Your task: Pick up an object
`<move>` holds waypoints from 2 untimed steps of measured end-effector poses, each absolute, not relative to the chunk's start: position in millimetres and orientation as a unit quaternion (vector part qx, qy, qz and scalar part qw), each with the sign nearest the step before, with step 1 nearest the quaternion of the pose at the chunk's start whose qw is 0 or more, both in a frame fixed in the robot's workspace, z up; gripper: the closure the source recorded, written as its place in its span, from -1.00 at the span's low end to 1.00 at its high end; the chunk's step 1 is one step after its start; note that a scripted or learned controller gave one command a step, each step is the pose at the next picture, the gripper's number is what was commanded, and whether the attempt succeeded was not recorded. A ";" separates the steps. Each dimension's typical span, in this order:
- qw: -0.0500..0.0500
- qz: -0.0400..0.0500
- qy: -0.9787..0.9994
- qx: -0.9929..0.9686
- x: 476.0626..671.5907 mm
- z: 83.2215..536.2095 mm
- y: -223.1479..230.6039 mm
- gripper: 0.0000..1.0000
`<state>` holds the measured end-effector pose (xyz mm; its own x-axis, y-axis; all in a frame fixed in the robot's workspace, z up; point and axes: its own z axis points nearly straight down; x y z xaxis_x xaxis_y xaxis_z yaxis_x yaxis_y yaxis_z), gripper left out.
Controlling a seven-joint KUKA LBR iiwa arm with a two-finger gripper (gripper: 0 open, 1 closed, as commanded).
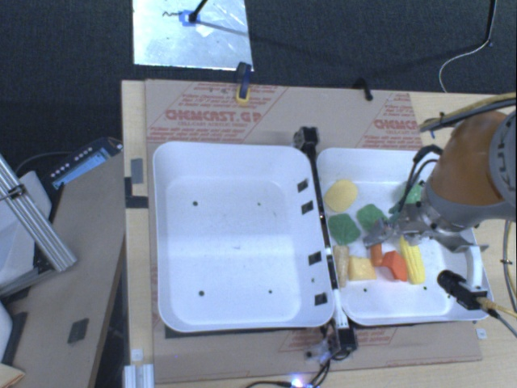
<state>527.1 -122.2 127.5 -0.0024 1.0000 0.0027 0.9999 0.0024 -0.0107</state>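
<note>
arm point(472, 164): reaches in from the right and sits low over the right bin, probably because every candidate lies there
left bin point(174, 297): bare white floor, nothing to pick
right bin point(355, 314): holds the toy food, bunched at its middle and left side
gripper point(393, 231): down among the pile; finger state cannot tell, wrist hides them
green pieces point(345, 228): just left of gripper
yellow round point(342, 193): near the divider, apart from the gripper
corn point(413, 263): touching orange piece point(394, 265), just below gripper; likely target

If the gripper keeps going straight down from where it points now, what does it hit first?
Most likely the orange piece or the yellow corn-like piece in the right bin; the gripper hangs just above that cluster, though depth is hard to judge.
</note>
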 end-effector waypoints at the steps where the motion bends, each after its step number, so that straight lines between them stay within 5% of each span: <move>1: -0.003 -0.002 -0.710 -0.704 606.2 82.9 -111.8 -1.00; 2: -0.003 -0.003 -0.710 -0.704 668.1 87.4 -84.0 -1.00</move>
